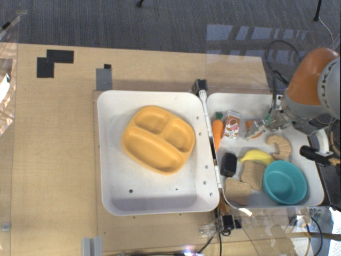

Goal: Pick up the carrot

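The carrot [217,133] is lying in the right bin [318,195], against its left wall near the far-left corner, long axis running front to back along that wall. The jaws [269,122] are hovering over the bin's far edge, so the carrot is lying to their left. Whether the jaws are apart cannot be told. The carrot is a smooth, tapered orange piece; beside it, a small printed carton [231,126].
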Motion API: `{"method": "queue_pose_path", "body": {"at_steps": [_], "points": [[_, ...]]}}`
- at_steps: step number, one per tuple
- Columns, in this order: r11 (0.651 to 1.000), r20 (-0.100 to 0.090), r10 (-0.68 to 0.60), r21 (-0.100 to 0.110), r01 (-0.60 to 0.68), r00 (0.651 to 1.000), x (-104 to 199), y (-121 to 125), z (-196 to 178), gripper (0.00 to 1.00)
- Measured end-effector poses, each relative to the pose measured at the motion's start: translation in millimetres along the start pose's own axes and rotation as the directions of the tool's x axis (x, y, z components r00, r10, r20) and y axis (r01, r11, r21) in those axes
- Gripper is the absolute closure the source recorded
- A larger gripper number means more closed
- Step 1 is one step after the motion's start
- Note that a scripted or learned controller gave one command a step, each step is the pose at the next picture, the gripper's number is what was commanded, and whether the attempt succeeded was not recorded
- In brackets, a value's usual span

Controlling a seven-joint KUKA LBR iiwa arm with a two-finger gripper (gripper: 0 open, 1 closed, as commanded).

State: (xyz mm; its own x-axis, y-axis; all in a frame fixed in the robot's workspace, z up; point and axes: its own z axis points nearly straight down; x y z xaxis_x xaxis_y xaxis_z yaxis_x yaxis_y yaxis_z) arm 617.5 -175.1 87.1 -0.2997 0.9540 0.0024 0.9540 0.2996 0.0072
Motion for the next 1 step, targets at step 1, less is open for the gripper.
{"method": "queue_pose_path", "body": {"at_steps": [1], "points": [[1.000,0.006,-0.004,-0.010,0.004,1.000,-0.3,3.7,-13.3,1.00]]}}
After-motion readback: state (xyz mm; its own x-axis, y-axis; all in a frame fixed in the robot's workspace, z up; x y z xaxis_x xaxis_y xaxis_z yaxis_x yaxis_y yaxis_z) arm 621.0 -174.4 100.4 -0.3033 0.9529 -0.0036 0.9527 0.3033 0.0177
